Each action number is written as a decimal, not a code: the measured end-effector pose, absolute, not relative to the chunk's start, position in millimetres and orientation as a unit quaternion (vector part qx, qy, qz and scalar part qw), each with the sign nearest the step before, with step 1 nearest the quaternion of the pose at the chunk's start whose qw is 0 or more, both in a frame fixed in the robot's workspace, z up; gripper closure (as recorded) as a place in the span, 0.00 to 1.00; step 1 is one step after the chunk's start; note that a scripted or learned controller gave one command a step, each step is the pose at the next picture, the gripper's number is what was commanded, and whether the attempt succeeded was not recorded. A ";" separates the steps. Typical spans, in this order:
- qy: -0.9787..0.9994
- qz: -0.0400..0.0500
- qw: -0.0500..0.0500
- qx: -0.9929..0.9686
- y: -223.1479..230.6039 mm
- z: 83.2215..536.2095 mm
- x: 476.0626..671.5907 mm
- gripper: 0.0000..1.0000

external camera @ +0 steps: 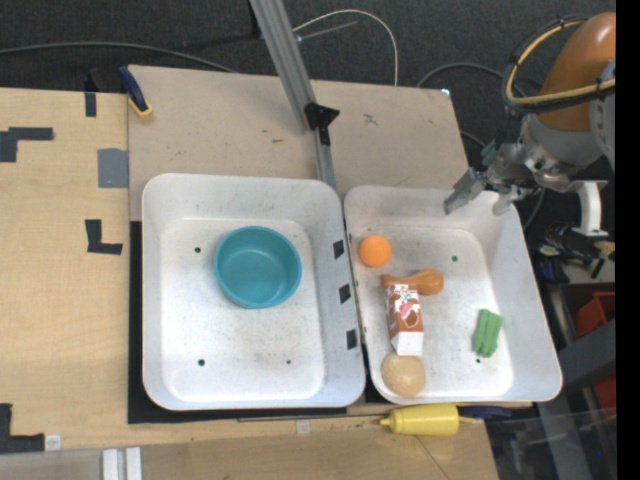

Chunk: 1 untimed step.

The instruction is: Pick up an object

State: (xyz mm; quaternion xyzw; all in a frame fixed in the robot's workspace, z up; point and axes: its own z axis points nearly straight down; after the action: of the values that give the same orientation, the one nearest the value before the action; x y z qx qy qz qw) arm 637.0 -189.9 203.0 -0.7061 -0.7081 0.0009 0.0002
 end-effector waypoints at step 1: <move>-0.708 0.001 0.000 -0.706 -190.0 203.0 636.9 0.00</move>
State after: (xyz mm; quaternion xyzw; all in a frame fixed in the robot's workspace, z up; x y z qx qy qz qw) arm 636.9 -190.0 203.0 -0.7063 -0.7079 0.0011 0.0001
